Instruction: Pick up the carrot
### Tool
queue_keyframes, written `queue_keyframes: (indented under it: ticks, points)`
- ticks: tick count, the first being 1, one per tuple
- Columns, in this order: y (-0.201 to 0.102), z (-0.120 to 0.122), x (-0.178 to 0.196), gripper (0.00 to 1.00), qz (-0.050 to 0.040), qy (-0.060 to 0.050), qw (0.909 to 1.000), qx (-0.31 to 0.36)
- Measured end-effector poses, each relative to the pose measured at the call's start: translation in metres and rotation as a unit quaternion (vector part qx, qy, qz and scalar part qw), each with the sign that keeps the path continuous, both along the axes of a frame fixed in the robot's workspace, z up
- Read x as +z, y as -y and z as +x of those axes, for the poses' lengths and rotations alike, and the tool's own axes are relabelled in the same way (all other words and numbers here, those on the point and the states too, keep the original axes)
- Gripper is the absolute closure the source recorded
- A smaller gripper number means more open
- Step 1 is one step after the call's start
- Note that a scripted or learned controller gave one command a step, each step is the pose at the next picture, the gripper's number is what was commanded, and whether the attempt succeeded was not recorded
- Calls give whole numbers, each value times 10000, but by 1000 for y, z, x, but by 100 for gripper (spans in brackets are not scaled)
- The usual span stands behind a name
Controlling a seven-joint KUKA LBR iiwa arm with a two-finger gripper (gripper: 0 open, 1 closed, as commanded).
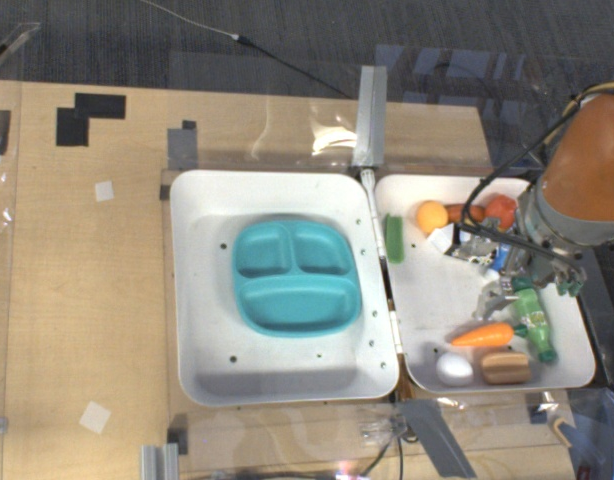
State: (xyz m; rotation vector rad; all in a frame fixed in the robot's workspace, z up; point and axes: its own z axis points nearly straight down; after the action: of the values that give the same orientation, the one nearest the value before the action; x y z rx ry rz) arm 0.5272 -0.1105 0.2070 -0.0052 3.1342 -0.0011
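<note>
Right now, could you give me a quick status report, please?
Gripper low in right bin, just above carrot. Carrot lying free. Green bottle, egg crowd it.

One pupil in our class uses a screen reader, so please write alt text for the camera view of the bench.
An orange carrot lies in the right white bin, with the robot's gripper just above it among other toy foods. The left white bin holds a teal divided tray.

Carrot (482,336) crowded by bottle (535,323)
</note>
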Motion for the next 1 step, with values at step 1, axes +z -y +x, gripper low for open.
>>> queue_keyframes:
  ticks: [1]
  points:
    - [15, 39, -104, 0, 10, -48, 10000, -49]
